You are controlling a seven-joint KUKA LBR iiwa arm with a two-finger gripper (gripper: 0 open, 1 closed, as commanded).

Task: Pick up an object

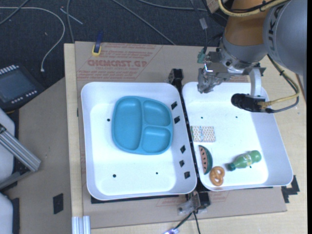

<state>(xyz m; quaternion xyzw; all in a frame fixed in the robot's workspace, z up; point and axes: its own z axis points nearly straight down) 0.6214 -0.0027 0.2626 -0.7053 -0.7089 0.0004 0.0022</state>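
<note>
Hovering over the far left corner of the right bin (273, 145), the gripper (206, 86) hangs with its fingers pretty close together and nothing between them, as far as I can make out. All the pickable stuff sits well away toward the near side of that bin: a small patterned square card (203, 133), a watermelon slice toy (205, 159), a pretzel (217, 175) and a green bottle (245, 160) lying on its side. Left bin (92, 130) just has a blue divided plate (143, 125).
</note>
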